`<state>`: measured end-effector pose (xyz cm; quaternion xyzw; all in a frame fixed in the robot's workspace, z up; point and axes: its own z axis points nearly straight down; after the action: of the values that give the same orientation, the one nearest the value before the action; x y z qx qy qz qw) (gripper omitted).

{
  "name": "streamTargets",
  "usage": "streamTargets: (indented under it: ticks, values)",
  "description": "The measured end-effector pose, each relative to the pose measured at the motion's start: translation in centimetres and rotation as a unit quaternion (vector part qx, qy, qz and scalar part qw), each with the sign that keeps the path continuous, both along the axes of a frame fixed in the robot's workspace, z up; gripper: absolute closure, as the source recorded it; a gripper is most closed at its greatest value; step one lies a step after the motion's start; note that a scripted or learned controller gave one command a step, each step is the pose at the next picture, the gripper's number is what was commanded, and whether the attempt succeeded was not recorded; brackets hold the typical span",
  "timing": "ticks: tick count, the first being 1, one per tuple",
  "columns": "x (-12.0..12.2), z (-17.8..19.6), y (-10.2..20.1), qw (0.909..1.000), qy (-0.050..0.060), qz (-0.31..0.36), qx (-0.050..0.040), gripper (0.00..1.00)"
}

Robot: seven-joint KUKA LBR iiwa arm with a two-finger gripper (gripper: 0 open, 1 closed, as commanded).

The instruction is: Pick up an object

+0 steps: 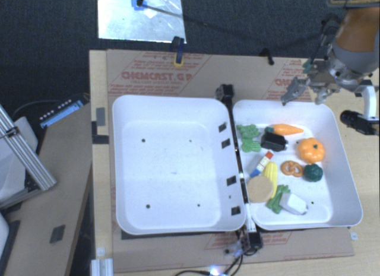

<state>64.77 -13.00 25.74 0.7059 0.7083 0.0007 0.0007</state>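
Two shallow white bins are sitting side by side on the counter [65,150], divided by a black hinge strip. The left bin [172,162] is showing four small dark dots on its bare floor. The right bin [341,168] is carrying all the objects, clustered in its middle and left portion.

Counting them: one orange carrot [287,129] is lying near the far wall, with one black block [274,142] touching it just below. One green leafy piece [250,138] is resting to their left, by the hinge. One small orange pumpkin [311,150] is sitting to the right, with one brown pretzel [291,168] and one dark green broccoli-like ball [313,173] just beside each other below it. One yellow corn cob [271,174] is lying next to one thin blue, white and red tube [263,162], and one tan round disc [259,189] is touching the corn's lower end. One green stalk [276,198] and one white block [294,203] are lying together nearest the front wall (ten things in all, one of each).

The pincer [304,94] is hovering above the right bin's far edge, well apart from every object, its two fingers spread wide with nothing between them. The arm's orange band [359,28] is showing at the upper right.
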Motion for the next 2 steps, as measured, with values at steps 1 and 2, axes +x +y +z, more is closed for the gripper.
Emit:
streamTargets:
  ticks: [1,2]
  values:
    - [-3.8,-3.5,7.6,1.0,0.003,0.003,0.0017,0.0]
    - [-3.9,1.1,14.9,1.0,-0.002,0.005,0.0019,0.0]
